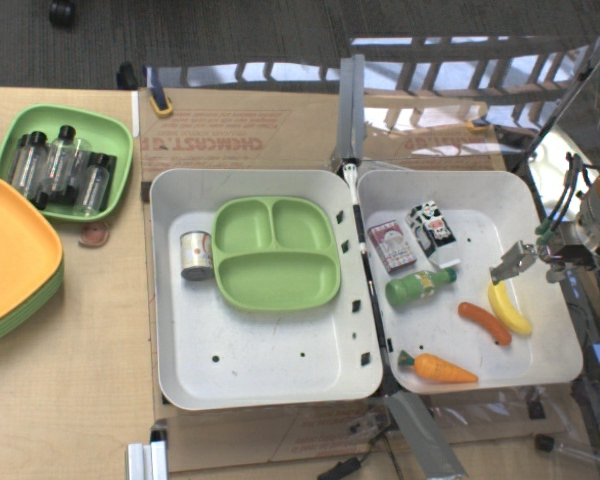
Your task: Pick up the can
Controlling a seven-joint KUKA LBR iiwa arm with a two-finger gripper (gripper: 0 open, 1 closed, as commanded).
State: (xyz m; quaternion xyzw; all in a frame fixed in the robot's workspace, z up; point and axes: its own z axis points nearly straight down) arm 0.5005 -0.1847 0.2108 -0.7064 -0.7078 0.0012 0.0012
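The can point(195, 256) is small and silver with a red-and-white label. It lies on its side in the left bin point(270, 373), touching the left edge of a green divided plate point(277, 253). My gripper point(515, 262) hovers at the right side of the right bin point(540, 208), just above a banana point(508, 306) and far from the can. Nothing shows in its grasp.
The right bin holds a pink card box point(392, 245), a cow-patterned carton point(432, 226), a green bottle point(418, 287), a red sausage point(484, 323) and a carrot point(442, 369). On the bench to the left stand a green tray of bottles point(65, 163) and stacked orange plates point(15, 263).
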